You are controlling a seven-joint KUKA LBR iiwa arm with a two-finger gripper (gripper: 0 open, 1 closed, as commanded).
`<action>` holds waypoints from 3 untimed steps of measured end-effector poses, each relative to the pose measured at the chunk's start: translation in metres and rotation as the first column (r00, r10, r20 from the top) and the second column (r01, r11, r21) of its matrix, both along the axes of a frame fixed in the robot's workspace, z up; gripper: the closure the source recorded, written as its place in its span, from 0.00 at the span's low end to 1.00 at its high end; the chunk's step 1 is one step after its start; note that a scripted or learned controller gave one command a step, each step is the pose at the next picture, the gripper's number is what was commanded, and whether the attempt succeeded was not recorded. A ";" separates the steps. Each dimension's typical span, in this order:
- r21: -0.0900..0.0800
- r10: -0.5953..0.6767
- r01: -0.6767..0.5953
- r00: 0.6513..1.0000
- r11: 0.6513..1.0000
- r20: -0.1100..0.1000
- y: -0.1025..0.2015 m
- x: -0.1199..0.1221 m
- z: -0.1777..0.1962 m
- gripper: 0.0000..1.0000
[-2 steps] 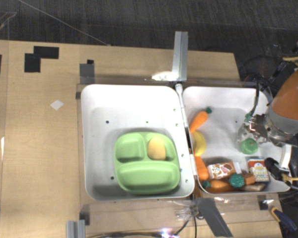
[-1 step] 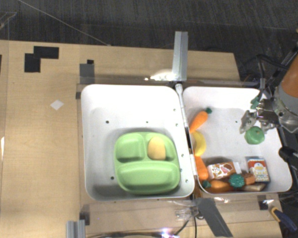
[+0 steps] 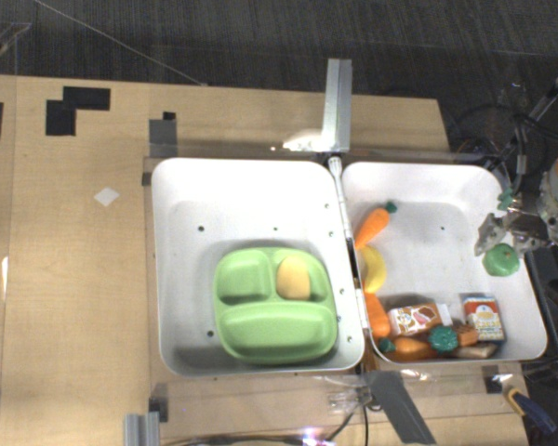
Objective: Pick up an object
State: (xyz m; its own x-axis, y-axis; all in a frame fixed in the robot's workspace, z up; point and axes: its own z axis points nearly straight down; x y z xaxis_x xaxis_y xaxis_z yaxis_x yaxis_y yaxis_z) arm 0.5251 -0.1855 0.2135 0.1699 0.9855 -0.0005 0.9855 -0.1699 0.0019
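The gripper (image 3: 504,242) sits at the right edge of the right bin (image 3: 428,198), and a small round green ball (image 3: 502,260) sits just below the metal fingers (image 3: 488,235). From this slanted view the fingers look pinched around the top of the ball, so it seems to be held over the bin's right wall, though the contact itself is small and partly hidden.

The main risk, as I judge it, is a shallow grip. A round, smooth ball caught only near its top could roll out of the fingers as the arm moves, dropping back into the bin or, being so close to the right rim, over it onto the tabletop (image 3: 65,249).

A second risk is the rim itself: a low sideways move could knock the ball against the wall and dislodge it.

The other items, a carrot (image 3: 374,224), a banana (image 3: 376,268) and the small boxes (image 3: 446,319) along the bin's near edge, lie well apart from the gripper and are unlikely to interfere. The left bin (image 3: 181,212) holds a green tray (image 3: 270,328) with a yellow lemon (image 3: 294,278), far from the action.
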 end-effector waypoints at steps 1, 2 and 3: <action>0.000 0.039 -0.039 0.999 0.999 0.002 -0.015 -0.024 0.002 1.00; -0.002 0.127 -0.127 0.992 0.992 0.004 -0.004 -0.015 0.062 1.00; -0.002 0.188 -0.188 0.982 0.982 0.004 0.039 -0.037 0.098 1.00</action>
State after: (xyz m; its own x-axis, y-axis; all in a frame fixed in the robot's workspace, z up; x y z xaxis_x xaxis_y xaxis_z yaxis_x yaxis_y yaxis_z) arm 0.4884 -0.1464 0.3120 -0.0185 0.9998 -0.0014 0.9998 0.0185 0.0064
